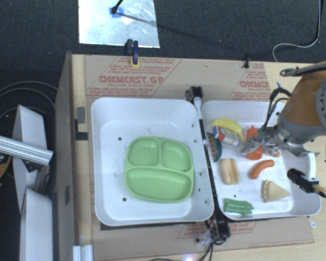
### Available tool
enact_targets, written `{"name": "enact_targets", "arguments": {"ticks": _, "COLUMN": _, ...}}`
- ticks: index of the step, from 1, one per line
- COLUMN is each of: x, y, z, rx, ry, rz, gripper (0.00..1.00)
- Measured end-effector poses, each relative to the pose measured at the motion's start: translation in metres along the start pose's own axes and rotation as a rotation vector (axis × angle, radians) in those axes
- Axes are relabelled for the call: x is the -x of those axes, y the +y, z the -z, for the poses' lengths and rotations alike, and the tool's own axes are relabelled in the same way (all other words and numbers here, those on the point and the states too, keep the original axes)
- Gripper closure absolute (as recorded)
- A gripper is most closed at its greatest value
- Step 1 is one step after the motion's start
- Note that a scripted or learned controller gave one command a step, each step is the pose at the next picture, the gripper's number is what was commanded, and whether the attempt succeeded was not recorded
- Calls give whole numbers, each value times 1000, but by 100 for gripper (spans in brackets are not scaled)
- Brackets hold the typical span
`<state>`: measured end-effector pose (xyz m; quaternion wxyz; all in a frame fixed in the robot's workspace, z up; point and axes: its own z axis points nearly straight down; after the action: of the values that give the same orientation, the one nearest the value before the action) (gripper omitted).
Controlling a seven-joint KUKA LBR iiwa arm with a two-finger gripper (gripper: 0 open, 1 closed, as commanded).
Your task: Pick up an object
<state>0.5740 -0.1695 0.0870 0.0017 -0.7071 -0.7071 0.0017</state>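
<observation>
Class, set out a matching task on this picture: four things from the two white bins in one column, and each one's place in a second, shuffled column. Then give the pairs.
Things
1. green divided plastic plate
2. yellow toy banana
3. green toy bean pod
4. beige wedge-shaped toy

Places
A. right bin, far side
B. right bin, near edge
C. left bin, middle
D. right bin, near right corner

Pairs: 1-C, 2-A, 3-B, 4-D
</observation>
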Motion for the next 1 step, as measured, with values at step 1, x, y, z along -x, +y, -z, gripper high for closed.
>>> {"name": "enact_targets", "arguments": {"ticks": 1, "x": -1, "y": 3, "z": 16, "rx": 8, "ry": -1, "rz": 2, "gripper": 100}}
